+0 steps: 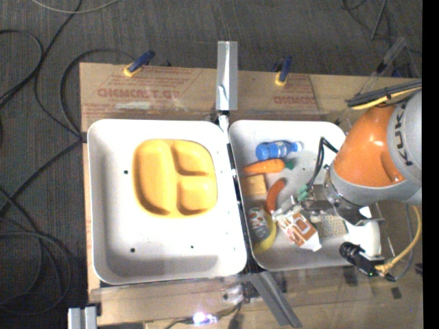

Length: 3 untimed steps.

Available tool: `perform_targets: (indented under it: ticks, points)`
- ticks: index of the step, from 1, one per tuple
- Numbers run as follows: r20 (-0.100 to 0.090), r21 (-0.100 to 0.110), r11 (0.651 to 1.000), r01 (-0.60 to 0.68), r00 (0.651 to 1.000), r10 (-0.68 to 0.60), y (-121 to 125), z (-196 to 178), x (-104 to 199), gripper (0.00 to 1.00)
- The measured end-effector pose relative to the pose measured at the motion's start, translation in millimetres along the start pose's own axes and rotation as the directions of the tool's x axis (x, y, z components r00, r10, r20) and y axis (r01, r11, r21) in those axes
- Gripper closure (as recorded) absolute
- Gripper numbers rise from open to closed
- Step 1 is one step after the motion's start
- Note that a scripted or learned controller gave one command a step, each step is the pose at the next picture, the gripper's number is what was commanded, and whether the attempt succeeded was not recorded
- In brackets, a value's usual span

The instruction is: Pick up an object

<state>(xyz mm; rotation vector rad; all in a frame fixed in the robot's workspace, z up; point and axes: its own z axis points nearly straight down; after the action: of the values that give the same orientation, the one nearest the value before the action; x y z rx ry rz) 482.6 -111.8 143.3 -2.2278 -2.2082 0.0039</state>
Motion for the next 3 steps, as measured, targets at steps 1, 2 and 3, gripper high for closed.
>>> perform_targets:
  ticks: [1, 2, 3]
  points:
    - [0.002, -0.003, 0.993, 0.119, 0.993, -0.119, 14, -40, 32, 0.0]
    - [0.021, -0.021, 0.979, 0.204, 0.979, -0.204, 8, 31, 1, 0.0]
    - [0.011, -0.015, 0.978, 0.21, 0.978, -0.21, 8, 24, 6, 1.0]
